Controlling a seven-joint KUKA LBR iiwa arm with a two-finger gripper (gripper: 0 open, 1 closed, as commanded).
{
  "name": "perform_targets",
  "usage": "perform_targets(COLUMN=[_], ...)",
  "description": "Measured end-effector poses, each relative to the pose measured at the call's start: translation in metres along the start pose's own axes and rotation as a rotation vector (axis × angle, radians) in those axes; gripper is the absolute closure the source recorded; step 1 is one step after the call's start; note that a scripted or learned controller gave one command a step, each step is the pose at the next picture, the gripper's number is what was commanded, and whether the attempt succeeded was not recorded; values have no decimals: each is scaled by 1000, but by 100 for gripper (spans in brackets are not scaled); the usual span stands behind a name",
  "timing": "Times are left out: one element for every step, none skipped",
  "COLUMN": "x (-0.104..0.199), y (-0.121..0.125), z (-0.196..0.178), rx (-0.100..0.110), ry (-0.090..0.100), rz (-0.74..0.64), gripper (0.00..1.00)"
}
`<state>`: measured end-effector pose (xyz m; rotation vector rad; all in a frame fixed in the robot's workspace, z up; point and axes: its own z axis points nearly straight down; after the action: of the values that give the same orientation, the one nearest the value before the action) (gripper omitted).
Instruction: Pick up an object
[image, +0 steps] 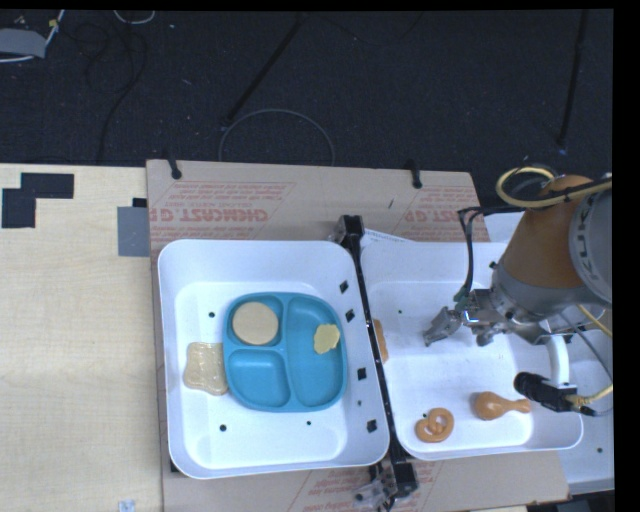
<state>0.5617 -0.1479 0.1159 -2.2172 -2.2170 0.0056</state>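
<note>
1. The claw (462, 328) hangs over the right bin (560, 432), in the right middle of the frame, above bare white floor. Its two fingers are spread apart with nothing between them.
2. Two things lie near it in the lower part of the right bin: a pretzel (434, 425), tan and looped, and a drumstick (497, 405), orange-tan, with a rounded bulb to the left and a thin shank running right. They lie near each other but apart.
3. Both look like small moulded toy food, so probably light and stiff, with a smooth skin that may slide under a pinch.
4. The drumstick seems the better choice: closing across its bulb gives the fingers a fuller body to hold. The shank is thin and could roll out.
5. The pretzel lies flat and low, so the fingers would have to drop close to the bin floor and take it across the outer edge.
6. In the left bin (180, 290) sits a blue tray (270, 385) holding a round biscuit (255, 322) and a yellow piece (327, 339); a pale slice (205, 367) rests just beside the tray's left edge.
</note>
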Motion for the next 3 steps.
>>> perform_targets(x=[1,0,-10], y=[0,0,2], z=[30,18,-29], rx=[-1,-3,-8], ry=[0,-1,-3], rz=[1,5,6], gripper=[0,100,100])
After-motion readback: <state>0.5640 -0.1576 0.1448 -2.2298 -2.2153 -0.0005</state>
